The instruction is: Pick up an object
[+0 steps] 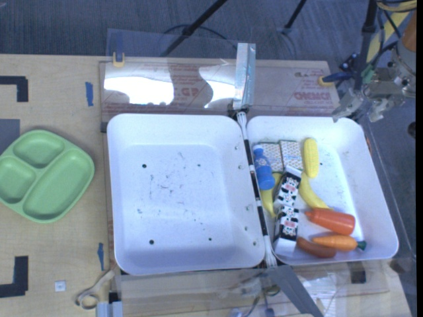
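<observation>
i can't read the print on the black-and-white box in the right bin. my gripper hangs past that bin's far right corner; its grip state i cannot tell. carrot lies at the bin's near edge.

- I see a pale wooden bench on blue-grey carpet
- A green divided plate sits at the bench's left
- Black stand legs cross the carpet beyond the bench
</observation>
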Tool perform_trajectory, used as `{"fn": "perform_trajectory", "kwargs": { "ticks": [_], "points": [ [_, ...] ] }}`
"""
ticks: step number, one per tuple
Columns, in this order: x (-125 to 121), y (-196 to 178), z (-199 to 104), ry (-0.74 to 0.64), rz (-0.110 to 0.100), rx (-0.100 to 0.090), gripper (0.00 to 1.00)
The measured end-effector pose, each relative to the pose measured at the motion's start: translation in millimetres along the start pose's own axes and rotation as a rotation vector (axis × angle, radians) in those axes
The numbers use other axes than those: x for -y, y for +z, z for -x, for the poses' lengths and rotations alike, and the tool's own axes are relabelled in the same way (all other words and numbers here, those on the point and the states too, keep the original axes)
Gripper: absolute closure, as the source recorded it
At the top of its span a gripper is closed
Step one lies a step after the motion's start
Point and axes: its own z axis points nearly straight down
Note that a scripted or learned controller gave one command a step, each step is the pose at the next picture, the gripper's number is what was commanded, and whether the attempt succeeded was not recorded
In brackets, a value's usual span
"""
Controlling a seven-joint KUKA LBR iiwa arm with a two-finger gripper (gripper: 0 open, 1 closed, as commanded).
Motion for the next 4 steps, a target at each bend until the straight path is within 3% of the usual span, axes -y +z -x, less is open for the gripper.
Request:
{"fn": "perform_trajectory", "kwargs": {
  "ticks": [1, 2, 3, 4],
  "points": [
    [16, 128, -29, -0.079, 0.000, 0.000, 0.00],
    [25, 187, -31, -0.128, 0.016, 0.002, 0.00],
    [23, 176, -29, -0.127, 0.023, 0.003, 1.00],
    [-4, 84, -36, -0.192, 0.003, 0.001, 1.00]
  ]
}}
